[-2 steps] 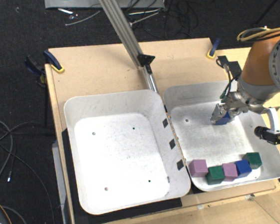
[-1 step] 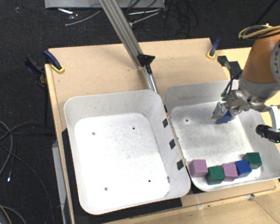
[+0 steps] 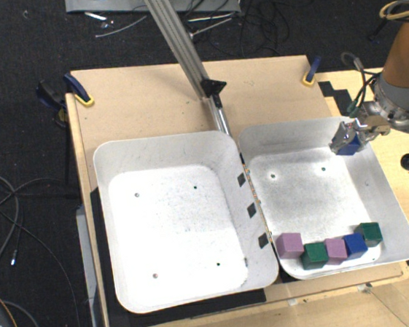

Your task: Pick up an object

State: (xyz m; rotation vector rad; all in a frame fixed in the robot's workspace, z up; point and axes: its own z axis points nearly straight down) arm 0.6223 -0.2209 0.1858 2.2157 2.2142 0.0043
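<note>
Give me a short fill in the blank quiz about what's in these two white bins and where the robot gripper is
1. The five blocks all lie in the ____ bin as the camera sees it.
2. Along its near edge sit two purple, two green and one ____ block.
3. The gripper is over that bin's ____ right corner.
4. Right at the gripper is a small ____ thing; whether it is gripped is unclear.

Missing words: right; blue; far; blue
</note>
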